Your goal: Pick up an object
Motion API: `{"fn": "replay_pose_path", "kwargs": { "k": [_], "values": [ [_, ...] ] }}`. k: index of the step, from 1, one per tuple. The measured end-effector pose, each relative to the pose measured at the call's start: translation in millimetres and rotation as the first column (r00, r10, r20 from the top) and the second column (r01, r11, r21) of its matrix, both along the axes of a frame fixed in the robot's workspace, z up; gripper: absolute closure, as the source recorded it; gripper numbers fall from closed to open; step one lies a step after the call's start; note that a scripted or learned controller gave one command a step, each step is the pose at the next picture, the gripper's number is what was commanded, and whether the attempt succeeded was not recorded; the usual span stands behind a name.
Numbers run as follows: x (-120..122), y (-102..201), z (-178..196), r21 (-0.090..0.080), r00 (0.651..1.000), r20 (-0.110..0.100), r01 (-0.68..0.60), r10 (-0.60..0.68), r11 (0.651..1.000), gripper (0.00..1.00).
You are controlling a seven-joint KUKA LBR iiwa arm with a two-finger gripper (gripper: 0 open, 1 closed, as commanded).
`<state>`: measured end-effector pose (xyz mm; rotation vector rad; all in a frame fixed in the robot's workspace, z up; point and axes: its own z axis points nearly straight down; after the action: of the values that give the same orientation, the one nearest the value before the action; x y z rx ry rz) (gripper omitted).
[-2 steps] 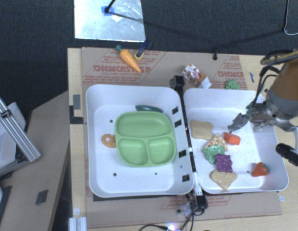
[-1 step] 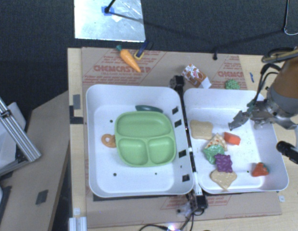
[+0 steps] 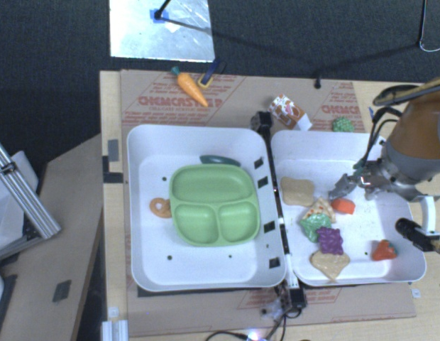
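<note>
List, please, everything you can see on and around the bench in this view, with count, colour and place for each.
divided plate: 1, green, middle of the left bin
ring-shaped toy: 1, orange, left bin, just left of the plate
dark green item: 1, behind the plate, mostly hidden
toast slice: 1, tan, right bin, near its left wall
pizza slice: 1, right bin
green leafy toy: 1, right bin
grapes: 1, purple, right bin
tan flat piece: 1, right bin, front
orange-red toy: 1, right bin, by the gripper
strawberry: 1, red, right bin
carrot: 1, orange, bench behind the left bin
packet: 1, red and white, behind the bins
small green toy: 1, behind the right bin
bins: 2, white
gripper: 1, grey, over the right bin
</note>
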<state>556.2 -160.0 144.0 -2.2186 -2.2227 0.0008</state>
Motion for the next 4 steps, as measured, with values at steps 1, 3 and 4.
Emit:
{"fn": "replay_pose_path", "kwargs": {
  "k": [1,3,4],
  "values": [
    [-5,6,-45,0.0,1.0,-0.001,0.0,0.0,1.0,0.0],
    [1,7,-42,0.002,1.0,0.014,-0.001,0.001,1.0,1.0],
    [-6,12,16,-0.002,1.0,0.007,-0.002,0.002,1.0,1.0]
  ]
}}
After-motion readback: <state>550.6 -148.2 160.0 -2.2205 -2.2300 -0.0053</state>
